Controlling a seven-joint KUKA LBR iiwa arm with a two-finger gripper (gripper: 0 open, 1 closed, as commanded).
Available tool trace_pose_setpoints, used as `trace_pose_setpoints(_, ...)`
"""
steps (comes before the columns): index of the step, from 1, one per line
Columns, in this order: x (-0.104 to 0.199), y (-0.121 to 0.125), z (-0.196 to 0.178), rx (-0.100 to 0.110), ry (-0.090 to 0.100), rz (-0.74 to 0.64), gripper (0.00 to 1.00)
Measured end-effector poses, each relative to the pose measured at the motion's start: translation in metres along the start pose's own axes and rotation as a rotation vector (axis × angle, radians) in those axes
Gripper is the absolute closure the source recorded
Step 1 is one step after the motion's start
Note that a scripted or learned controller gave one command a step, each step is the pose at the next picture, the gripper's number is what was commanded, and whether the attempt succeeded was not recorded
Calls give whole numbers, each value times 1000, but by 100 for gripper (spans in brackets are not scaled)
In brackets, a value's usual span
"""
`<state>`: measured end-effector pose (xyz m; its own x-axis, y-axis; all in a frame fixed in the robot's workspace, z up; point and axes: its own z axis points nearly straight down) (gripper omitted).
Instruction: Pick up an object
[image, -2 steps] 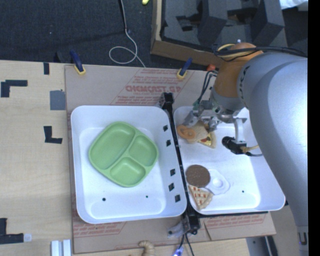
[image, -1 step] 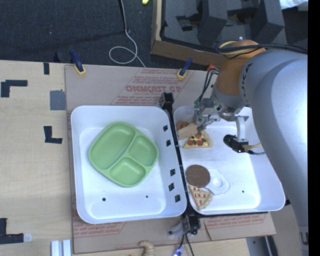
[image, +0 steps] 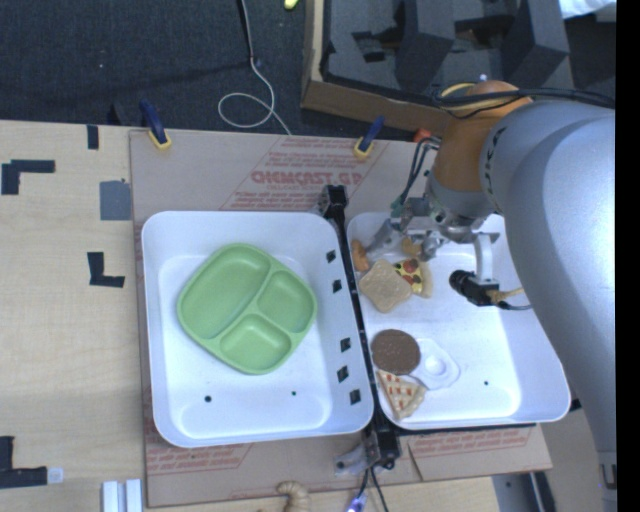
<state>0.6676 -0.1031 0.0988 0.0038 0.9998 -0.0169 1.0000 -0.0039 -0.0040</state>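
The hand (image: 408, 238) hovers directly above the bread (image: 385, 285) and pizza slice (image: 411, 272); its grip state cannot be determined.

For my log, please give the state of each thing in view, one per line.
Green plate: flat in left bin, nothing on it.
Toast: lying in right bin, under gripper.
Brown patty: lying flat.
Waffle: at near edge.
Gripper: low over the toast.

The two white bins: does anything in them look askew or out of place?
Only slightly. The green divided plate lies rotated in the left white bin, its edges not parallel to the walls. In the right white bin, the toy foods lie crowded toward the left side.
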Motion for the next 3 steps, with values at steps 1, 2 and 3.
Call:
trace_pose_setpoints(1,-6,-31,9,-20,13,-6,0)
trace_pose_setpoints(2,2,-75,7,-27,3,1,0)
trace_pose_setpoints(3,61,-23,-94,-18,15,-9,0)
